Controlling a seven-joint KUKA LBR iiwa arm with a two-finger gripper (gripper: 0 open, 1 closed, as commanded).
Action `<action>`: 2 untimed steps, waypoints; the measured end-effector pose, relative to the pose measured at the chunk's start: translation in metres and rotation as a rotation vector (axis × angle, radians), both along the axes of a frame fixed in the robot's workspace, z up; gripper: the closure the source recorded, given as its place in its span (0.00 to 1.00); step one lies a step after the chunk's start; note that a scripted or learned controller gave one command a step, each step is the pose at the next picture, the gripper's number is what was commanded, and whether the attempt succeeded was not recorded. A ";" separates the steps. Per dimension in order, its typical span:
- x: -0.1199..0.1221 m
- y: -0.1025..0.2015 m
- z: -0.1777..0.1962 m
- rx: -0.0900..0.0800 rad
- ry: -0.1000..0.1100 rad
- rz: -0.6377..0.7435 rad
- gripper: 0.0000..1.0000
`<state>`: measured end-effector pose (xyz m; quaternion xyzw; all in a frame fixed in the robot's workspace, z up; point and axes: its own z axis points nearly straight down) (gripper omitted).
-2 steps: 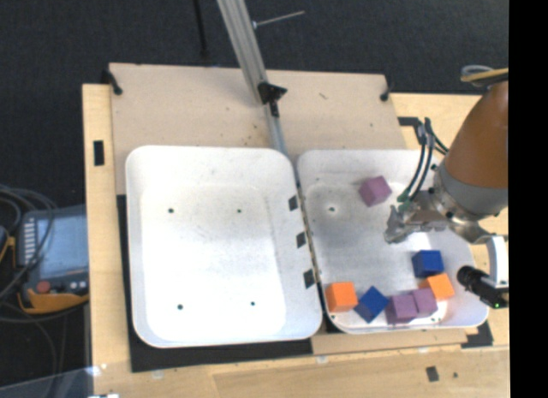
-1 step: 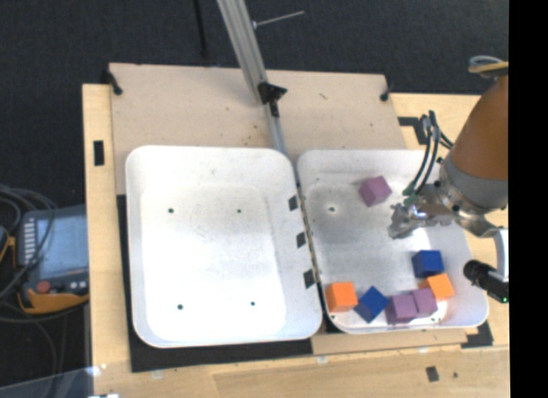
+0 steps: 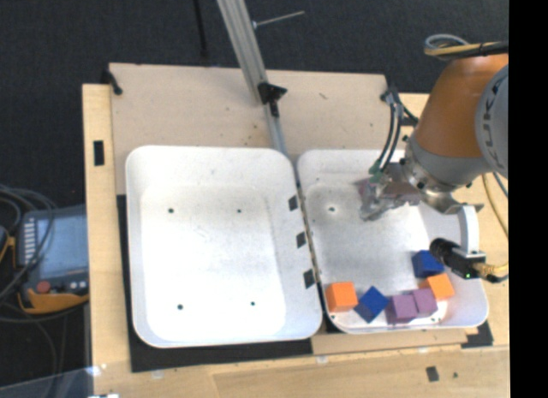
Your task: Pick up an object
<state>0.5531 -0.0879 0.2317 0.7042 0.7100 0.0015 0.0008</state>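
Gripper (image 3: pixel 374 199) low over right bin (image 3: pixel 342 242), near its far edge; finger state cannot be told, blurred. Blocks clustered along bin's near edge: orange block (image 3: pixel 342 295), blue block (image 3: pixel 372 303), two purple blocks (image 3: pixel 411 306), second orange (image 3: pixel 441 286), second blue (image 3: pixel 426 264). Left bin (image 3: pixel 214 242) beside it.

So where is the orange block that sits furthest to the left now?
In the camera view the orange block lies in the right bin, at its near left corner, beside a blue block on its right.

One fixed overhead camera, slanted down, both bins (image 3: pixel 214 161) framed
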 end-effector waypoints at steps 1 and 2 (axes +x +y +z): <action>0.021 0.039 0.005 0.000 0.001 -0.001 1.00; 0.041 0.083 0.013 0.001 0.001 -0.001 1.00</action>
